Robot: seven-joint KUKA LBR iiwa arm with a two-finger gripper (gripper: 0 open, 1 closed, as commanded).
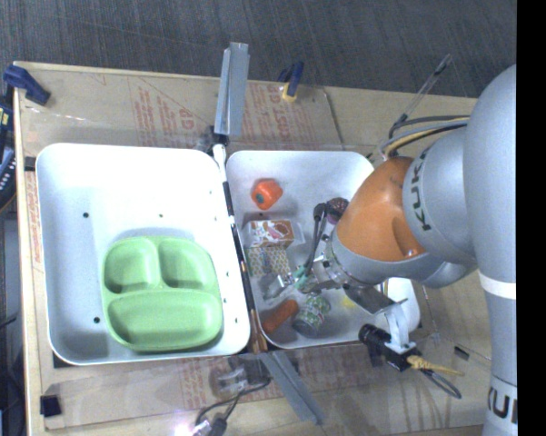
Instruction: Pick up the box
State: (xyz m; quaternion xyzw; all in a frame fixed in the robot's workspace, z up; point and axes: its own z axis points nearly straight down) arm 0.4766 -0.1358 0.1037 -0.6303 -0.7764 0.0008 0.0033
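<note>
The box [271, 232] is a small red and white carton lying in the right bin [345, 163], near that bin's left wall. My gripper [299, 280] hangs low in the same bin, just below and to the right of the box, over a patterned packet [270, 262]. The orange wrist band [374, 221] and grey arm cover the bin's right half. Nothing shows as held.
An orange cup [267, 193] sits above the box. A brown sausage-like item [279, 314] and a green wrapped item [314, 312] lie by the bin's near wall. The left bin [73, 180] holds a green divided tray [161, 292].
</note>
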